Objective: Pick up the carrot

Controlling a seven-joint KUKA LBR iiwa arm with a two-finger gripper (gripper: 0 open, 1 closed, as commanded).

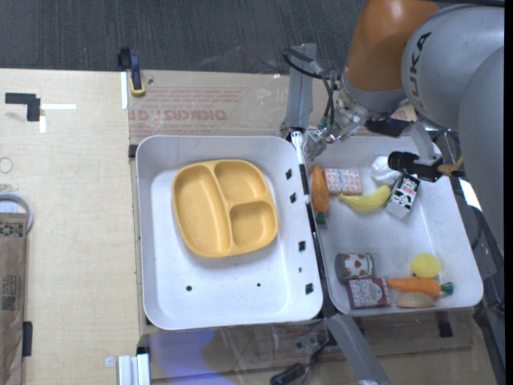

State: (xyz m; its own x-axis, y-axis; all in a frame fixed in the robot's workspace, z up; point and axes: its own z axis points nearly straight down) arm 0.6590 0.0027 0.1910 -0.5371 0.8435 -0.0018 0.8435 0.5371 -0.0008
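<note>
One carrot [413, 285] lies crosswise in the near-right corner of the right bin [401, 235], green top toward the right wall. Crowded spot: yellow ball [426, 264] just beside it on the far side, tan lump [415, 300] touching its near side, red packet [369, 293] at its left end, w/ a can [354, 265] just beyond the packet. Farther back lie a banana [365, 200], a pink-and-white box [343, 180], a black-and-white carton [403, 195] & an orange lump [319, 189] against the left wall. The gripper [319, 137] hangs over that bin's far-left corner, well apart from the carrot, w/ box & banana between; whether it's wide or narrow can't be told. The left bin [152, 239] holds a yellow plate [224, 207]. Count: 2 bins; 1 plate, 3 compartments; rt bin has 9 items, 1 each of carrot, ball, lump, packet, can, banana, box, carton, orange lump. Both bins sit on a pale surface [64, 215].
</note>
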